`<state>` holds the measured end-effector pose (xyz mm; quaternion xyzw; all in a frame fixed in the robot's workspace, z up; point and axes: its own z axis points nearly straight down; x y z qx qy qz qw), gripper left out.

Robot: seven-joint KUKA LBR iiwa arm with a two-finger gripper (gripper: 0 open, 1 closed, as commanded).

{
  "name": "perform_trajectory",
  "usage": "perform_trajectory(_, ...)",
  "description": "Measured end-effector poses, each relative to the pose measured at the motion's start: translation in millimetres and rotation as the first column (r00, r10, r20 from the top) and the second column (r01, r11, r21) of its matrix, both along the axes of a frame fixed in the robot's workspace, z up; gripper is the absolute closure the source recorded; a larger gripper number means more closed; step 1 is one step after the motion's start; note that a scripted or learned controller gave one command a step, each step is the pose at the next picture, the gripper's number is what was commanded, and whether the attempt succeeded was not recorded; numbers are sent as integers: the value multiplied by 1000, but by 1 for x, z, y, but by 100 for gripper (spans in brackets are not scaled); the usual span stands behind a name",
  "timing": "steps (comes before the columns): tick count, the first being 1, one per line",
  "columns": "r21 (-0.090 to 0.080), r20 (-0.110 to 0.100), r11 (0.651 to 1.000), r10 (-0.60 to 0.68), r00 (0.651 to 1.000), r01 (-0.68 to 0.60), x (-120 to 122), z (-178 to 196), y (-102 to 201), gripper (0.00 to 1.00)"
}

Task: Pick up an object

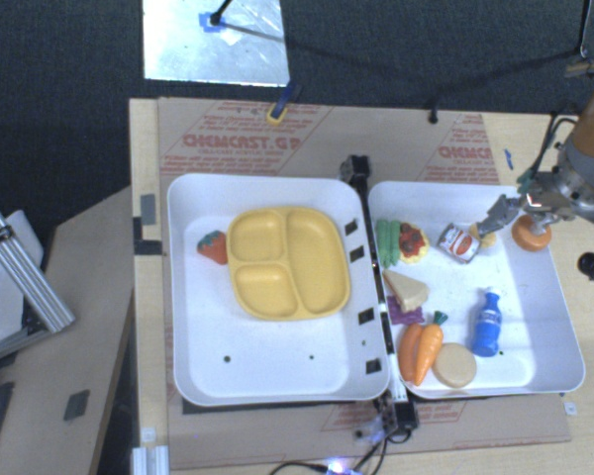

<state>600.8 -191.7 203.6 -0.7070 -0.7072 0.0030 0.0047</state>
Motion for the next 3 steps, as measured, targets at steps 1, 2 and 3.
perform_trajectory(1,-3,12,1000,3,1000,-3,3,8,0,0)
perform_trajectory(2,-2,8,1000,1,1000,-1,-2,-54,-1,0)
perform_trajectory(3,-2,10,1000,2,1000,-2,-10,-112,-1,0)
